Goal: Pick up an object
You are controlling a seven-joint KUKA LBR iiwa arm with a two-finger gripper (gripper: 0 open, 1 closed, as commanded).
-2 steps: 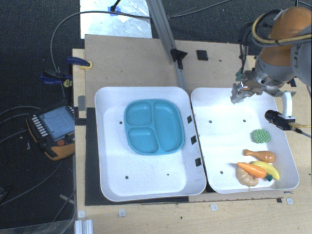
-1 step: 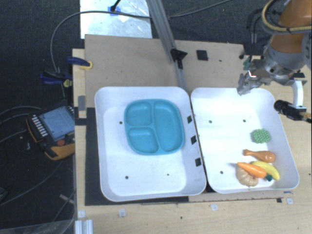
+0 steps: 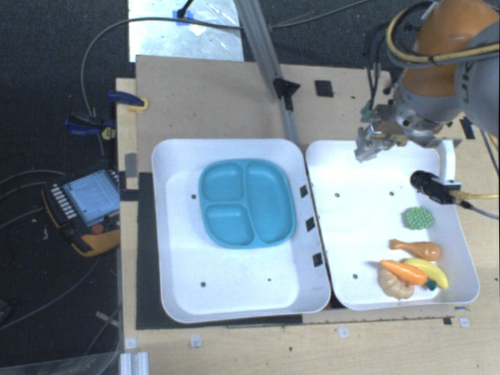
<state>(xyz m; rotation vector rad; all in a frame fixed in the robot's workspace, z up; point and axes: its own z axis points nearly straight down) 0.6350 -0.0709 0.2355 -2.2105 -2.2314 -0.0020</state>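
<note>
My gripper [image 3: 367, 151] hangs over the far edge of the right bin [image 3: 351, 241], with nothing visible in it. The toy food lies well away from it, along the right bin's near right side: a green knobbly ball [image 3: 419, 218], a brown drumstick [image 3: 418, 249], a yellow banana [image 3: 430, 273], an orange carrot [image 3: 404, 272] and a tan piece [image 3: 394, 287]. They sit packed close together near the bin's corner.
A blue divided plate [image 3: 247, 202] rests in the left bin [image 3: 226, 287]. A grey pole [image 3: 262, 37] slants across the board behind the bins. Clamps and a handheld device lie off the bench at left.
</note>
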